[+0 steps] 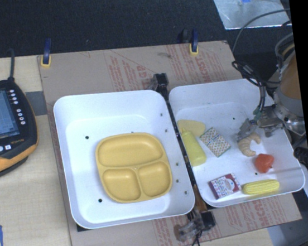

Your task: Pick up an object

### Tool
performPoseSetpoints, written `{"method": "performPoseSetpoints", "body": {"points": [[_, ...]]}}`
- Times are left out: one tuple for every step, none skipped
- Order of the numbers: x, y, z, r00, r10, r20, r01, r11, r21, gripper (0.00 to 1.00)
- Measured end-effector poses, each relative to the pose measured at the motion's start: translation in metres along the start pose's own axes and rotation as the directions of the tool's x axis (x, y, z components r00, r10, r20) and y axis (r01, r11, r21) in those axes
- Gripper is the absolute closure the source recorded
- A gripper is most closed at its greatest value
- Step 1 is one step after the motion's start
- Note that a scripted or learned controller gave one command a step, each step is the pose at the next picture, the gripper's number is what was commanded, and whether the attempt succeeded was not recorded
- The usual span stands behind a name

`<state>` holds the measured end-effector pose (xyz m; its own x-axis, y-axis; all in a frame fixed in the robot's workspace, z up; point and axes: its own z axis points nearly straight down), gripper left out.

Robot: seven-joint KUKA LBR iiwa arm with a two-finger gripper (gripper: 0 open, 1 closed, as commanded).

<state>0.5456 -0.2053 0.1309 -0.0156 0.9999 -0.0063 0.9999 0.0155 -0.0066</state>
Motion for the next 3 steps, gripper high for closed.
{"method": "performPoseSetpoints", "body": {"points": [[0.019, -0.009, 0.036, 1.000, 0.011, -0.002, -0.011, 1.000, -0.010, 0.00], [0.019, -0.009, 0.025, 1.000, 0.006, -0.005, -0.006, 1.000, -0.008, 1.00], [0.018, -0.069, -0.074, 1.000, 0.014, -0.004, -0.014, 1.000, -0.010, 1.00]]}}
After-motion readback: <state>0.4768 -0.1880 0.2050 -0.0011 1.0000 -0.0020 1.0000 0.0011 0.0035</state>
